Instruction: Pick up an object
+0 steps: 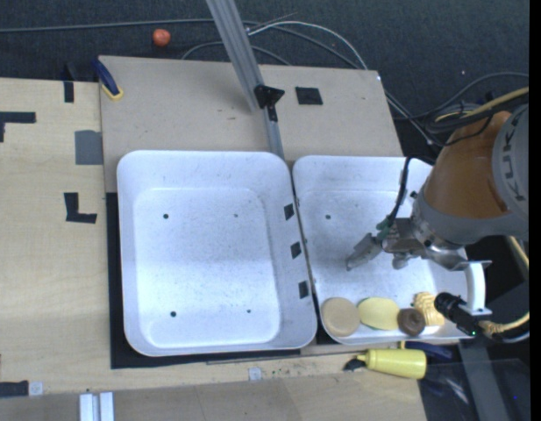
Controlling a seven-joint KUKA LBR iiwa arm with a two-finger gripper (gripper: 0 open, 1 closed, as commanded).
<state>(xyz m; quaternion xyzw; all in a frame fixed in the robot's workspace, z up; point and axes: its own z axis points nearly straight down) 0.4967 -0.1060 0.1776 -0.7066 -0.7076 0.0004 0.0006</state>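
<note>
The two-finger gripper [365,251] hangs over the right-hand white bin [340,191], its 2 fingers spread and holding nothing. Just below it along the near wall lie a tan round disc [340,317], a pale yellow oval piece [378,313] and a brown-and-gold clump [419,316]. Best to centre over 1 piece, probably the disc, then descend straight, keeping clear of the wall.

Bench [42,235] and what was laid on it
Two white bins [204,253] [349,191] were set side by side; a yellow-handled tool [395,362] was left just beside the right bin's near rim.
</note>
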